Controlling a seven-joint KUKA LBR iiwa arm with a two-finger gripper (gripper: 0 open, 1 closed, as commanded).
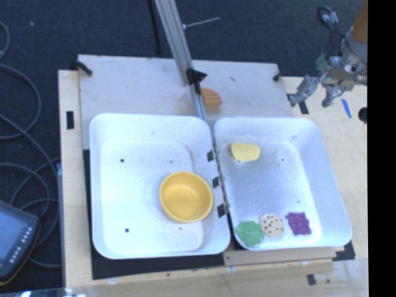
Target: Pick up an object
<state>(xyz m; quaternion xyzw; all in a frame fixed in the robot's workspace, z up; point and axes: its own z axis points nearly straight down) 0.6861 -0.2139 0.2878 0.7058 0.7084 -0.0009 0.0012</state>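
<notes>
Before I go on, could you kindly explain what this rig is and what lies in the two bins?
This is one picture, taken by a fixed camera above the bench and looking down at a slant. The machine is a robot arm that reaches in from the right; its gripper, a two-finger claw, hangs at the upper right, beyond the bins' far corner, with nothing between its fingers. Two shallow white bins sit side by side. The left bin holds a yellow bowl. The right bin holds a pale yellow piece near its far edge and, along its near edge, a green piece, a spotted cookie and a purple piece. A metal pole slants up behind the bins, with an orange thing at its foot.
</notes>
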